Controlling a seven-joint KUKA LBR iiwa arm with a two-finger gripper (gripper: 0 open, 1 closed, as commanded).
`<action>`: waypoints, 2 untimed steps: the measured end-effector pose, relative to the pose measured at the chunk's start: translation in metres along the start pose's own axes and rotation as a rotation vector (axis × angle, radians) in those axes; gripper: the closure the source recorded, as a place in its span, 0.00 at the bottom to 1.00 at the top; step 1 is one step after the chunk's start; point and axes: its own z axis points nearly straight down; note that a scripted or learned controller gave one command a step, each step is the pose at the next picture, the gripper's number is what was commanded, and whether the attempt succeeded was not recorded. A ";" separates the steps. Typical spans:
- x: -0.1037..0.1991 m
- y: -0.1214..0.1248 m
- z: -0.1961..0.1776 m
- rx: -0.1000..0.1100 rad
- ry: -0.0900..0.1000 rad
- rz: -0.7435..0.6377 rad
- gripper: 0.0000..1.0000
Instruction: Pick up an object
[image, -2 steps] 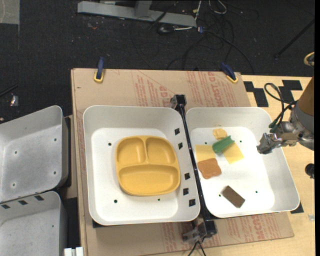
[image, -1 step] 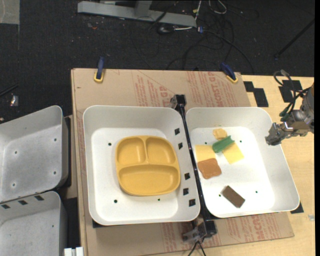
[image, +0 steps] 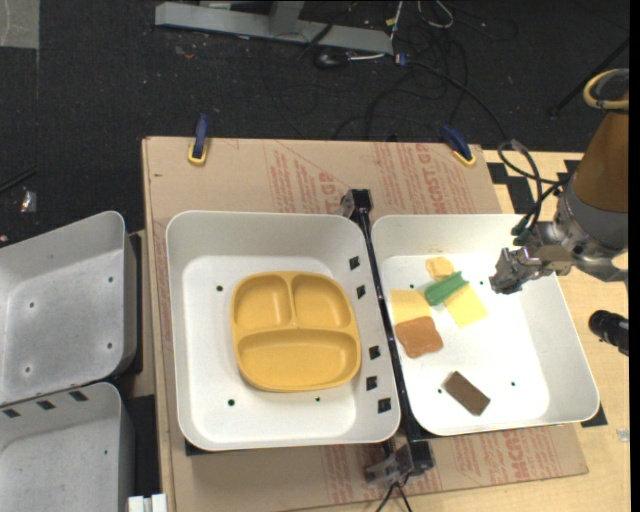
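Arm reaches in from the worktop's right edge, orange band up top, grey wrist bent down toward the right bin. Claw hangs low over that bin's upper right part, just right of the food pieces, not touching any. Fingers too dark and small to read, so cannot tell if apart or together; nothing seen between them.

Left bin holds one yellow divided tray, three compartments, lying flat about centre.

Right bin contents, all in its left half near the divider between the bins: small orange piece nearest the far edge; green block just below it, tilted, lying on a yellow slice; pale yellow square to the left of those; brown toast-like piece touching the square's lower edge. Dark brown bar sits apart, toward the near edge of the bin.

Worktop is a brown board with faint red printed lettering, upside down and not legible. Two blue-yellow clamps grip its far edge.
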 end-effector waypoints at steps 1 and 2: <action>0.046 0.000 0.015 0.001 0.000 0.002 1.00; 0.098 0.008 0.025 0.002 0.000 0.001 1.00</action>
